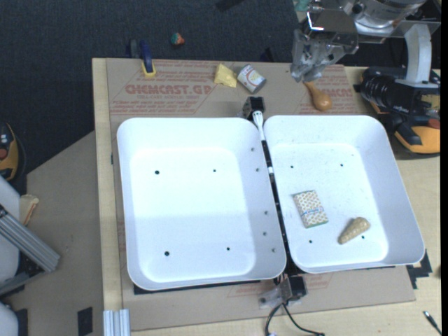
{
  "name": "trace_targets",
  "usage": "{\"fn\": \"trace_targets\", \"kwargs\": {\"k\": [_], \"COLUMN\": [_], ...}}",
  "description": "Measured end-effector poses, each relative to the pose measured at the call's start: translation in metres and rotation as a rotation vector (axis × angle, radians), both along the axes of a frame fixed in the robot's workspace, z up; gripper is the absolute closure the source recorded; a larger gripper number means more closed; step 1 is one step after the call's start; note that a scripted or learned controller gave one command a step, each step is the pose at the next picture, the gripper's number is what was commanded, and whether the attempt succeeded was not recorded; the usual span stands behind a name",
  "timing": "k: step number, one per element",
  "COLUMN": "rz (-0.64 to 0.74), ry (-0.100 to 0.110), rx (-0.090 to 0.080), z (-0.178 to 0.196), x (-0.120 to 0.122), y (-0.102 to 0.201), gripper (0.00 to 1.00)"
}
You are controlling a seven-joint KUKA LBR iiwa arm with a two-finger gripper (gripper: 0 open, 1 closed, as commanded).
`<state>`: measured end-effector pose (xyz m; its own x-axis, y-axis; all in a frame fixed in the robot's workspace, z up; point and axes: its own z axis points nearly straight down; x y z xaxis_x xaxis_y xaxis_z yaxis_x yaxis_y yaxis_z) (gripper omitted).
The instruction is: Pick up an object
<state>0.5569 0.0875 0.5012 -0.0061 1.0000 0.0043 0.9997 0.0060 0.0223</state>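
Gripper [306, 67] hangs above the bench behind the right bin [392, 187]; I cannot tell its opening. It should descend straight over the patterned block [310, 208].

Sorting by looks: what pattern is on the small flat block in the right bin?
Pale checkered block, camera view.

bright, even light from overhead. the two white bins [196, 201] are nearly washed out, with a soft grey shadow across the lower half of the left one. the dark floor [70, 19] keeps little detail. the arm [378, 5] at the top right looks slightly blurred; the small items are soft, low in resolution.
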Motion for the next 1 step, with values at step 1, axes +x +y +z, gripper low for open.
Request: {"fn": "trace_targets", "kwargs": {"k": [1], "rz": [0.002], "ry": [0.033], "rx": [-0.005], "z": [-0.0771], "x": [-0.0526], "y": [0.062], "gripper": [1.0]}}
